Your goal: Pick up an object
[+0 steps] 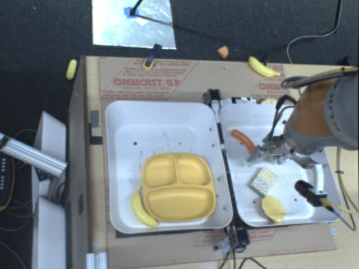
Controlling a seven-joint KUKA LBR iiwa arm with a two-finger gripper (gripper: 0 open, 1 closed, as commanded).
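Observation:
My gripper (257,153) hangs low over the right bin (247,214), near its middle, with the grey arm and its orange band (311,116) coming in from the right. An orange-red sausage (243,139) lies just up and left of the gripper, its lower end close to it. Below the gripper lies a small square block with a green and white pattern (263,180). A flat yellow rounded piece (273,208) sits near the bin's front wall.
In the left bin (120,128) a yellow divided plate (178,185) rests with a banana (141,208) at its lower left edge. On the bench behind the bins lie another banana (262,66), a small tan piece (223,51) and a blue and yellow clip (151,55).

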